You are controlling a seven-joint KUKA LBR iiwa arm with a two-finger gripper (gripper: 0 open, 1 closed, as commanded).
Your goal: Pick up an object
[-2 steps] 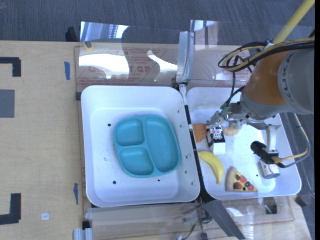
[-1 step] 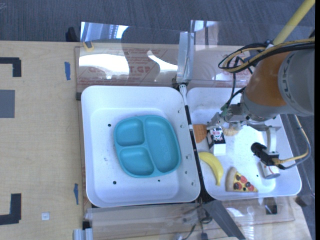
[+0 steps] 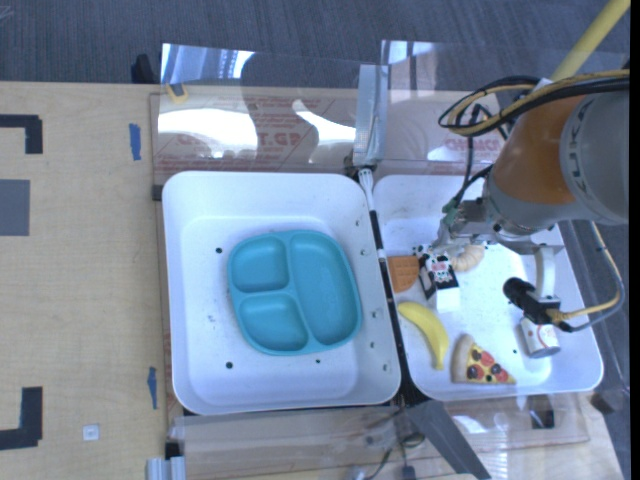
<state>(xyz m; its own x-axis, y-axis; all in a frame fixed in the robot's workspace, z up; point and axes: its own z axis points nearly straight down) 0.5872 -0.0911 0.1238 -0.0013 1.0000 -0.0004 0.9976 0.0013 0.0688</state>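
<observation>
1. Right bin (image 3: 575, 368): we count a banana (image 3: 428, 332), a pizza slice (image 3: 478, 362) and a brown block (image 3: 402, 273), loose for picking.
2. Left bin (image 3: 190, 268): teal divided plate (image 3: 294, 290), likely the drop side.
3. Gripper (image 3: 438, 268): low beside the brown block; jaw state we cannot tell.

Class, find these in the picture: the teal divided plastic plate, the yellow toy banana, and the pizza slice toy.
Teal divided plastic plate (image 3: 295, 291), camera view, central ridge between compartments.
Yellow toy banana (image 3: 428, 332), camera view, middle of its curved body.
Pizza slice toy (image 3: 480, 363), camera view, red topping surface.
</observation>
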